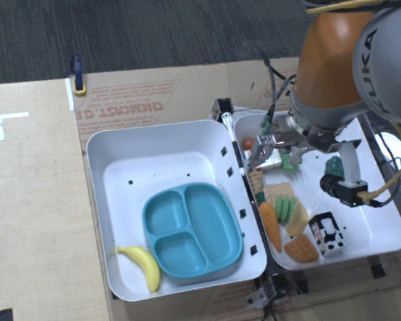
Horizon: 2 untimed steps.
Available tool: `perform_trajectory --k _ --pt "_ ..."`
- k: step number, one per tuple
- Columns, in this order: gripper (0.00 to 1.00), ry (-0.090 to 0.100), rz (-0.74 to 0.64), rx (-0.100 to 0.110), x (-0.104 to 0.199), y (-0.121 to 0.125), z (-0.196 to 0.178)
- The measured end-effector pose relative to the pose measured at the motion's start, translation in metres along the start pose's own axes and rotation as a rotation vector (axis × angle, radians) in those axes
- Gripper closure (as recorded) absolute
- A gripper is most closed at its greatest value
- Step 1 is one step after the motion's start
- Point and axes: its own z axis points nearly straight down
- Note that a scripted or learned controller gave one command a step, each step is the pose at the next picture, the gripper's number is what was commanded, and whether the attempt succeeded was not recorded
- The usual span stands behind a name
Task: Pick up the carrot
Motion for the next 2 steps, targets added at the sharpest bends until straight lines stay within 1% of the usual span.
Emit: perform_trajectory --k 1,2 --pt "0.0 0.0 0.09 0.002 -0.003 -0.038 0.047" --pt "0.0 0.002 0.165 0.001 -0.016 -0.075 0.046"
